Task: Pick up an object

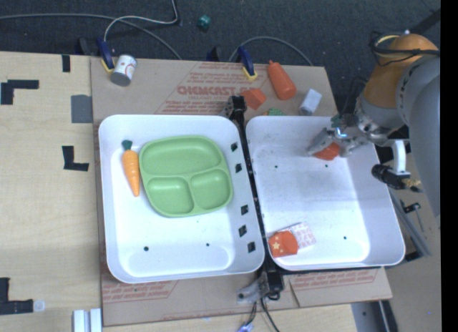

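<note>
Nearest the bottom of the right bin (pixel 372 248) lies a small red packet (pixel 290 241), flat on the white floor, well apart from the arm; it looks left alone for now. In the left bin (pixel 114 202) a green divided plate (pixel 187 175) sits in the middle, with a toy carrot (pixel 131 169) just beside its left rim. Farther up in the right bin, the gripper (pixel 330 144) reaches in from the right and hangs low over a small orange-red piece (pixel 328 153); this looks like the thing it wants to pick up; the piece touches or nearly touches the tips, but I cannot tell whether the claw is clenched on it or let go. Beyond the bins, on the brown cardboard sheet (pixel 193 91), rest an orange bottle-shaped toy (pixel 281 80), a grey block (pixel 311 100) and a little white can (pixel 124 68); the cardboard lies on a pale wooden bench (pixel 43 202); dark carpet (pixel 286 1) with thin cables lies past that.
</note>
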Motion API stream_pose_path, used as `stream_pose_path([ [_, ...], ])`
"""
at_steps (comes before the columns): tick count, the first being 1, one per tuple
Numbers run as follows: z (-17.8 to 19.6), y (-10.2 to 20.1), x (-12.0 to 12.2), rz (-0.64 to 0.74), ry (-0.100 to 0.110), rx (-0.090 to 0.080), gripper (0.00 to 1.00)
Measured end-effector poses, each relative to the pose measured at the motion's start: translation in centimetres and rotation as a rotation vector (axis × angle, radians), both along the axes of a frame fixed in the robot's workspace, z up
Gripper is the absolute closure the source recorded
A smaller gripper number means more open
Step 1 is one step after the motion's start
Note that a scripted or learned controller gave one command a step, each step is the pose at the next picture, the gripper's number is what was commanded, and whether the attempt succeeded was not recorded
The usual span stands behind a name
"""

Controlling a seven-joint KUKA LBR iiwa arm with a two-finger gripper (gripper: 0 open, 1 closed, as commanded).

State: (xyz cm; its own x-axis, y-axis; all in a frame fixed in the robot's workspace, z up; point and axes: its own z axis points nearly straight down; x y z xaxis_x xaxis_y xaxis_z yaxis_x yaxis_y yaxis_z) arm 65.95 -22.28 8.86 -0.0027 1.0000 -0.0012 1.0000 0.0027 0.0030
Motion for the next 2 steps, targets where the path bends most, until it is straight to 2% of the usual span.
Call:
stream_pose_path([
  [1, -0.2, 3.5, 1.0, 0.000, -0.001, -0.001, 0.00],
  [2, 0.8, 3.5, 1.1, 0.001, -0.001, -0.003, 1.00],
])
